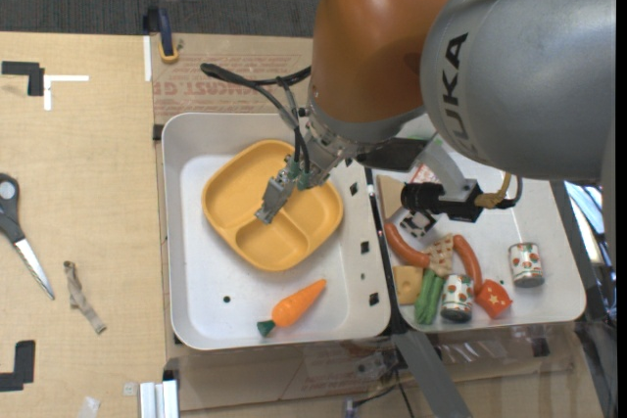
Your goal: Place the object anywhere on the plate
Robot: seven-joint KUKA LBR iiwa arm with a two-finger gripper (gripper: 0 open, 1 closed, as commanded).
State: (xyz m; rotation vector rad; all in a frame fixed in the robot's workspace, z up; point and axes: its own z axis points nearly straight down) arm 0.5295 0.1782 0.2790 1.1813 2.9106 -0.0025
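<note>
Tool (pixel 271 208) hovers over plate (pixel 235 230) centre; carrot (pixel 297 304) lies beside its rim.

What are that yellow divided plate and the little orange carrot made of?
The yellow divided plate looks like moulded plastic: uniform colour, smooth rounded ridges, soft sheen. The small orange carrot with a green top seems to be a plastic toy, evenly coloured and slightly glossy, though rubber is possible.
</note>
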